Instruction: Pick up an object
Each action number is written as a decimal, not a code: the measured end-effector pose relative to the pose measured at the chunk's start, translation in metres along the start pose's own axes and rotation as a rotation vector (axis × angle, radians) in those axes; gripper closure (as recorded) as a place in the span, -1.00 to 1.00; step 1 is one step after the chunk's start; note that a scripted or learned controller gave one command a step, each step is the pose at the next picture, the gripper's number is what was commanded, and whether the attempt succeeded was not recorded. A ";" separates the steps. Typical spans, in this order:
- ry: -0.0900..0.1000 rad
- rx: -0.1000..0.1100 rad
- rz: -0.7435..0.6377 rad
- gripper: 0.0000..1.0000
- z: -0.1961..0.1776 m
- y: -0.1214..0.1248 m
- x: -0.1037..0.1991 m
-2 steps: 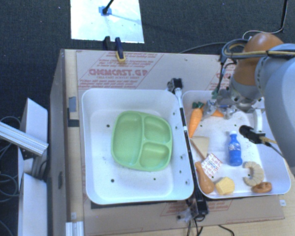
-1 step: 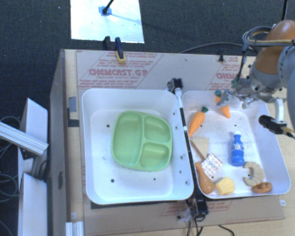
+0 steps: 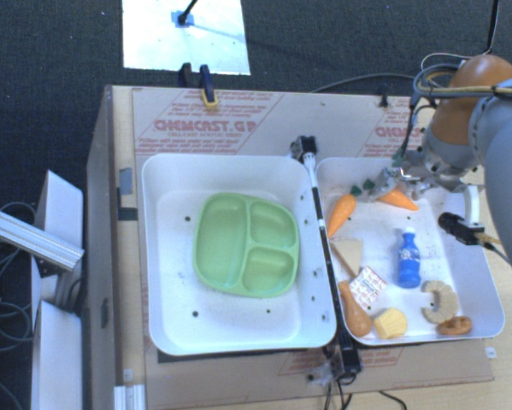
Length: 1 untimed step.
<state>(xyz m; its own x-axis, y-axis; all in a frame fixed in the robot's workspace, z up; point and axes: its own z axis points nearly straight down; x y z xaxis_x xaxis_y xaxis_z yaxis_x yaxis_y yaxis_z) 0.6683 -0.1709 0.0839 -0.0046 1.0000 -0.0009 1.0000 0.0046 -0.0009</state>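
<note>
Hovering jaws (image 3: 384, 180) | far right bin (image 3: 486, 289) | beside carrot (image 3: 399, 199)

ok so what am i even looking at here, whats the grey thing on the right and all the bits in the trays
The grey thing is a robot arm with an orange band, reaching in from the right. One fixed camera looks down at a slant on a bench bearing two white bins. The left bin holds a green divided plate. The right bin holds toy food: two carrots, a blue bottle, a cheese wedge, a corn cob, a small packet and more. The arm's gripper sits low at the bin's far end, beside the second carrot. I cannot tell whether it holds anything.
</note>
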 end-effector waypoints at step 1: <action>-0.001 -0.003 -0.004 1.00 -0.013 0.002 0.000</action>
